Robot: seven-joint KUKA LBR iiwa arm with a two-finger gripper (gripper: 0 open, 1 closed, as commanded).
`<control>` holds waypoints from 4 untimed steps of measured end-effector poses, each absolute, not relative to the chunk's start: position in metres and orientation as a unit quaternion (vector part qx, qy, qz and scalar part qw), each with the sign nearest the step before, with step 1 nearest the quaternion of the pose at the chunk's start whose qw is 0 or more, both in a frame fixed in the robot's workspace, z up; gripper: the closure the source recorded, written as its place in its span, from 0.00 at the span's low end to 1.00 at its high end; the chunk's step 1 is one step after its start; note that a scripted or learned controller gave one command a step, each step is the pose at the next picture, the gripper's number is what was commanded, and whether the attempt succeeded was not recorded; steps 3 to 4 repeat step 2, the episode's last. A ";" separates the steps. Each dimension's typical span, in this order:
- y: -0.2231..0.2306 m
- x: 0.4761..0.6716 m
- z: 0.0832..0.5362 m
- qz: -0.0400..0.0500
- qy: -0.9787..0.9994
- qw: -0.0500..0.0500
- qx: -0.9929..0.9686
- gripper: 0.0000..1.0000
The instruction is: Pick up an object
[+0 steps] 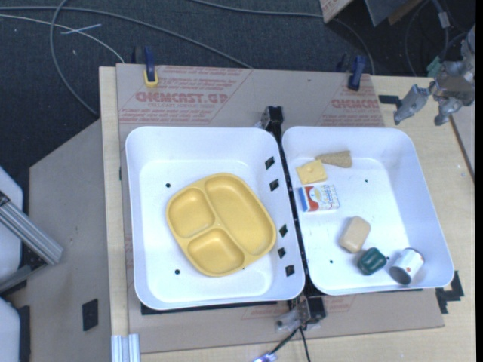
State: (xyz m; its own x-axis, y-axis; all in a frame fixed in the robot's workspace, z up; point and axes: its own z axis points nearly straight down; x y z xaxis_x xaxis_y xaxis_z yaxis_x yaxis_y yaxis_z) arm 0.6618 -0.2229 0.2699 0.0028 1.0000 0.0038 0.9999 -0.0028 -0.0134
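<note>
On the surface (226, 89): two white bins, side by side. Left bin (143, 202): one yellow three-compartment plate (219, 223), lying flat. Right bin (423, 202): a small white carton (319, 198) near the left wall, a yellow block (311, 173) and a tan cracker (335, 159) just behind it; a beige lump (354, 234), a dark green piece (371, 261) and a white cup (407, 265) toward the front. Claw (427, 109): beyond the right bin's far corner, fingers spread, holding nothing.
</note>
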 end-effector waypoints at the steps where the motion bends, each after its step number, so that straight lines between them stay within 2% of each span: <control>1: -0.222 0.664 0.278 0.000 -0.707 0.000 -0.707 0.00; 2: -0.215 0.658 0.220 0.001 -0.707 0.003 -0.707 0.00; 4: -0.215 0.658 0.220 0.001 -0.707 0.003 -0.707 0.00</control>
